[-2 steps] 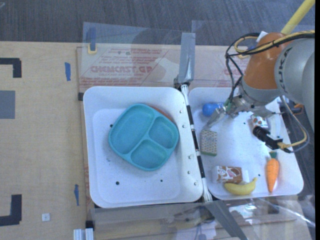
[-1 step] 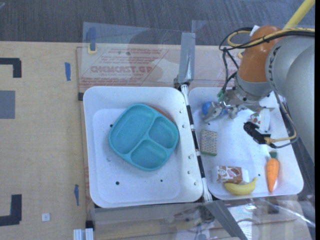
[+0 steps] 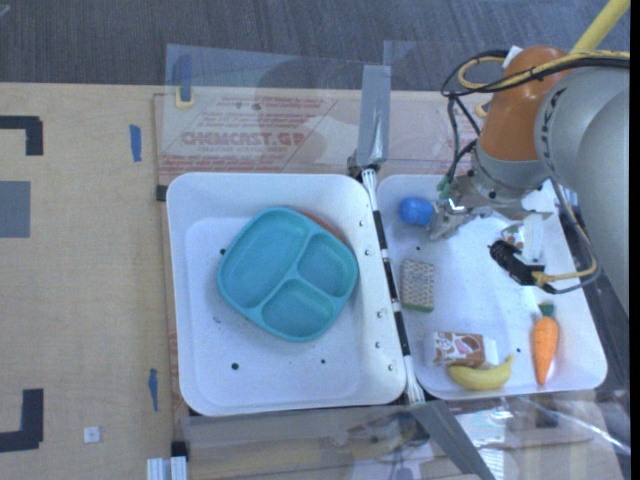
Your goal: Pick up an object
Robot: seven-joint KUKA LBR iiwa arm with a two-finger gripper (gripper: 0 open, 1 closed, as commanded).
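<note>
the blue ball (image 3: 415,210) is small, round and smooth, a plain bright blue. it lies at the eleven o'clock corner of the right bin (image 3: 470,298), near the wall shared with the left bin (image 3: 200,348). the pincer (image 3: 445,220) sits just at the ball's three o'clock side, slanted down toward it. whether it is apart or together cannot be told, nor whether it touches the ball.

at the ball's six o'clock lies a speckled rectangular pad (image 3: 418,284). further toward six o'clock are a brown-and-white packet (image 3: 459,347) and a banana (image 3: 481,373), with a carrot (image 3: 544,346) at the bin's four o'clock. a small printed packet (image 3: 520,236) at the pincer's three o'clock is partly hidden by the arm (image 3: 560,118).

in the left bin a teal divided plate (image 3: 288,273) covers something orange (image 3: 335,226), of which only a sliver shows at its one o'clock edge.
</note>
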